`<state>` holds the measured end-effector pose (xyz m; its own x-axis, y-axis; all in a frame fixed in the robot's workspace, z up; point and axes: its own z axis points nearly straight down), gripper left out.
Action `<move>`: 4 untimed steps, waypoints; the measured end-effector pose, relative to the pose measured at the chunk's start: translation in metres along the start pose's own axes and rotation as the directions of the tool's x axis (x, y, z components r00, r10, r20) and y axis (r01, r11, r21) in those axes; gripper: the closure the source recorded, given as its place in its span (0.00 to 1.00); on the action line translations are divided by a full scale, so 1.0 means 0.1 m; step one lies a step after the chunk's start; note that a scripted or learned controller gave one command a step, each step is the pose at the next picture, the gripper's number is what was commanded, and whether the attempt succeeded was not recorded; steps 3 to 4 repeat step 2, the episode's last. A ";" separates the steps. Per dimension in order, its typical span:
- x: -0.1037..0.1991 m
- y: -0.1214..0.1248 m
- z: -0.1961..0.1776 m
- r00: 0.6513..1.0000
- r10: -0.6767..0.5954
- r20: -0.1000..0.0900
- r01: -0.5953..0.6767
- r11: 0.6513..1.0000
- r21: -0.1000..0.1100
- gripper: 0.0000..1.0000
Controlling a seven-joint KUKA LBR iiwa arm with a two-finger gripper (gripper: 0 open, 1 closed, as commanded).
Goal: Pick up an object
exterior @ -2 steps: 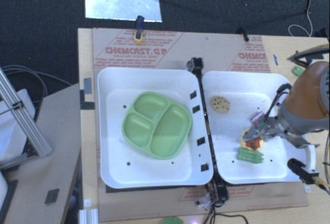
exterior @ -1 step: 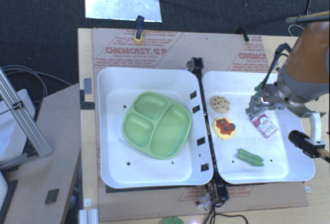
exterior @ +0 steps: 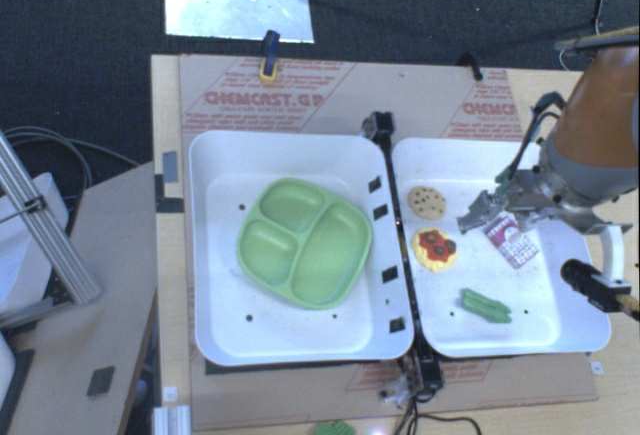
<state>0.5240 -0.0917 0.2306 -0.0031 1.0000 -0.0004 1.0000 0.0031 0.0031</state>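
You're looking down on two white bins on the counter (exterior: pixel 170 123): the left bin (exterior: pixel 215 323) carries a green divided plate (exterior: pixel 305 241), and the right bin (exterior: pixel 560 328) has the pickable bits. The arm (exterior: pixel 600 123) reaches in from the right, and its gripper (exterior: pixel 490 211) hangs low over the right bin, just beside a small red-and-white packet (exterior: pixel 512 241) lying flat and tilted; whether it touches the packet, you can't tell. How the gripper is set, spread or pressed together, you can't make out from this angle either. Left of it sits a cookie (exterior: pixel 427 202), below that a little pizza toy (exterior: pixel 435 249), and nearer the front a green bean pod (exterior: pixel 486 305). The packet looks your likeliest target: probably light, thin, maybe slick, so take it across its narrow width, low down. It may well slide on the smooth bin floor.
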 end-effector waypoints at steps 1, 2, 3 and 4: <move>-0.73 -0.40 0.50 1.000 0.010 0.001 -0.010 1.000 0.006 0.00; 0.15 -0.25 -1.29 1.000 -0.012 -0.001 0.012 1.000 -0.018 0.00; 0.15 -0.25 -1.29 1.000 -0.012 -0.001 0.012 1.000 -0.018 0.00; 0.15 -0.25 -1.29 1.000 -0.012 -0.001 0.012 1.000 -0.018 0.00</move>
